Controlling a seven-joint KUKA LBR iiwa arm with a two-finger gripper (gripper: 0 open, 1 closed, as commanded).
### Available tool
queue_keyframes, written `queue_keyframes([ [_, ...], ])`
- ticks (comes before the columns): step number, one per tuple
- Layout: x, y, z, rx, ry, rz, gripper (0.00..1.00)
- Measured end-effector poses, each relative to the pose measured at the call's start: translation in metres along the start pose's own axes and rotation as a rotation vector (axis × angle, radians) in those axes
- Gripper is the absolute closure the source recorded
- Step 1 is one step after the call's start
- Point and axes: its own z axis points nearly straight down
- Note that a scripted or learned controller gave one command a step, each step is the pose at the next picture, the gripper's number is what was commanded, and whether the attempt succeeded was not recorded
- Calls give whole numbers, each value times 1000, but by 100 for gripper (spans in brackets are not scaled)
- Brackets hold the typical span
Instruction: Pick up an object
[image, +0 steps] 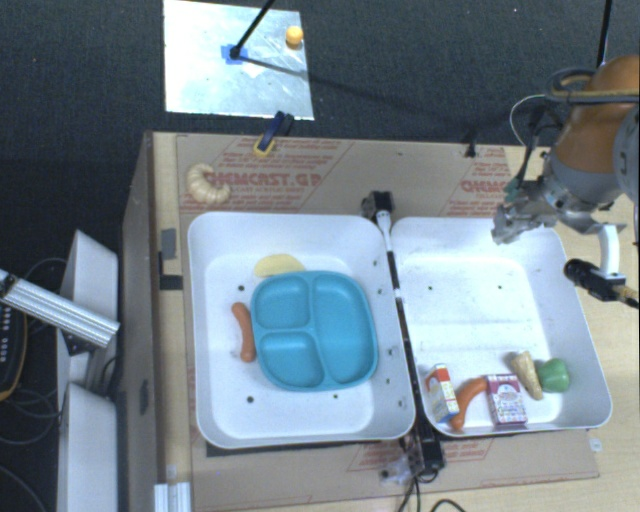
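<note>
On the cardboard-covered worktop (300, 175), the left shallow white bin (215, 300) holds a slim orange-red sausage-shaped toy (243, 331) lying lengthwise just beside a turquoise plastic plate with three compartments (313, 329). A pale yellow rounded piece (278, 264) pokes out from behind the plate's far rim.

The right shallow white bin (480, 300) keeps its things along the near wall: a small white and red carton (441, 391), an orange carrot-like stick (468, 402) leaning against it, a red and pink printed box (506, 400), then a beige cone (525, 373) touching a green rounded lump (553, 374).

The grey arm with its orange band (590, 120) enters at the far right. Its pincer (512, 224) hangs over the bin's far right corner, well apart from the objects; nothing sits between its tips, and how wide they stand I cannot tell.
</note>
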Motion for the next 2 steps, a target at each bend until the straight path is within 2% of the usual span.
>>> queue_keyframes([
  [2,0,3,-22,-8,-2,-6,100],
])
